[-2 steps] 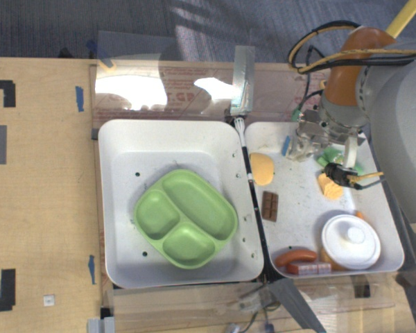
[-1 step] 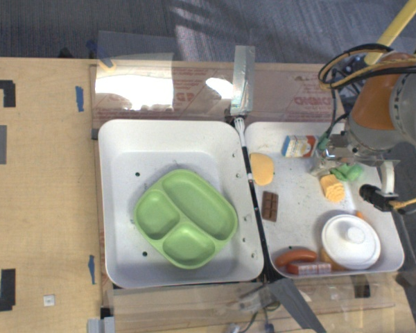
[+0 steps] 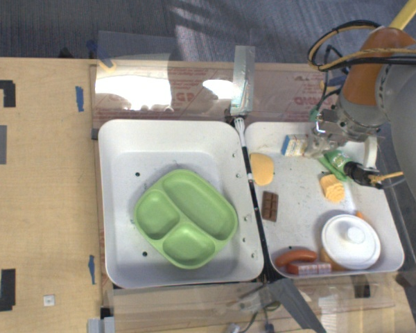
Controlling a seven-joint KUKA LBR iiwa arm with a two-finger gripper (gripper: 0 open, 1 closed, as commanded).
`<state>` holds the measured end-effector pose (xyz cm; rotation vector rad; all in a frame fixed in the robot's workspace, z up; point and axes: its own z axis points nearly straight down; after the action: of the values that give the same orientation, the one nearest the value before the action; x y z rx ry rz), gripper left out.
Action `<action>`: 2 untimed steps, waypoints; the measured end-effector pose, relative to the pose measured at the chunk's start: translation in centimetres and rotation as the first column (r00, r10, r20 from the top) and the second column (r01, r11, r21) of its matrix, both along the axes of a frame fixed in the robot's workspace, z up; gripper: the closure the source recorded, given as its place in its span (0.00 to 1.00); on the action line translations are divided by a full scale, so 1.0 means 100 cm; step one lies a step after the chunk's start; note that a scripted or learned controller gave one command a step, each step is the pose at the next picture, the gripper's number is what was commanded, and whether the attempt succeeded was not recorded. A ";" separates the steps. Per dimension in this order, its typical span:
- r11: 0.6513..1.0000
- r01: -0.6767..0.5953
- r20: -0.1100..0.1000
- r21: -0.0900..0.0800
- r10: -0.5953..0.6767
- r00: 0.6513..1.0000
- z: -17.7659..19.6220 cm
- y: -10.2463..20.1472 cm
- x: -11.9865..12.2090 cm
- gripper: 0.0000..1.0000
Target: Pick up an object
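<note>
A pale wooden table (image 3: 41, 186) carries two shallow white bins side by side, with grey carpet beyond it. Nearest the camera in the right bin (image 3: 298, 224) lie a red sausage (image 3: 296, 257) against the front wall and a white round lidded dish (image 3: 351, 240) beside it. Both are bulky or tucked into the edge, so I judge them awkward first picks. A little farther back a brown chocolate bar (image 3: 270, 205) lies flat near the divider. Across from it, a green divided plate (image 3: 186, 217) sits alone in the left bin (image 3: 125, 151), probably as a place to put things down. Farther still come a yellow block (image 3: 333, 188) and an orange-yellow rounded piece (image 3: 262, 168), well apart from each other. At the far end a green piece (image 3: 335, 161) and a small blue-and-white box (image 3: 291, 145) lie close together, and my end effector (image 3: 324, 144) hangs over that cluster between them. I judge the green piece the likeliest object to pick, since it lies just under my wrist. I cannot tell how wide my end effector stands, and nothing shows as gripped. The loose scatter leaves room to come down, though the far wall is close.
</note>
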<state>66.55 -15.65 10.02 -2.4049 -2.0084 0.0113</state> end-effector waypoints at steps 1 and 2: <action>0.917 -0.399 0.001 0.005 0.399 0.917 -0.014 -0.051 0.000 1.00; 0.916 -0.401 0.001 0.004 0.401 0.916 -0.004 -0.050 0.001 1.00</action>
<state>66.69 -20.69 9.60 -1.9419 -2.4579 0.0091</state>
